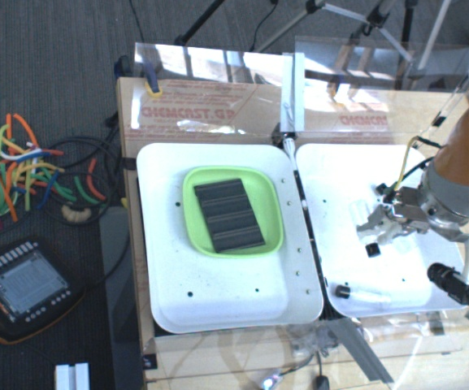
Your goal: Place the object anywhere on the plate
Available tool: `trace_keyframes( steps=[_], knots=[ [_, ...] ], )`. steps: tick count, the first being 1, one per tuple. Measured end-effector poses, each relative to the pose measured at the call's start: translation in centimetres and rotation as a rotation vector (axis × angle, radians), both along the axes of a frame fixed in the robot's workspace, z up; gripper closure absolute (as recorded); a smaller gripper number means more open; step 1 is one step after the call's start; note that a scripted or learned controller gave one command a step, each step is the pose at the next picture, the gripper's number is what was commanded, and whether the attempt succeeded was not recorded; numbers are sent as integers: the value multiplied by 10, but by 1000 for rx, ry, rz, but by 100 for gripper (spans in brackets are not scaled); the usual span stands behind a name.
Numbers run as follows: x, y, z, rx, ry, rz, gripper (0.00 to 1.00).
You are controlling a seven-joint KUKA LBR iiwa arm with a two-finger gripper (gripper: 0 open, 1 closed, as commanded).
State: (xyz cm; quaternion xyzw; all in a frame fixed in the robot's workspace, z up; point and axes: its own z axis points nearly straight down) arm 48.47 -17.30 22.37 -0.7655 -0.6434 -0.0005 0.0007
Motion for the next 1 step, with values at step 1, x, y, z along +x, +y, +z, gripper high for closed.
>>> trace_keyframes(
  steps=[1],
  knots=[
    [0,0,0,0,0,0,0]
  ],
)
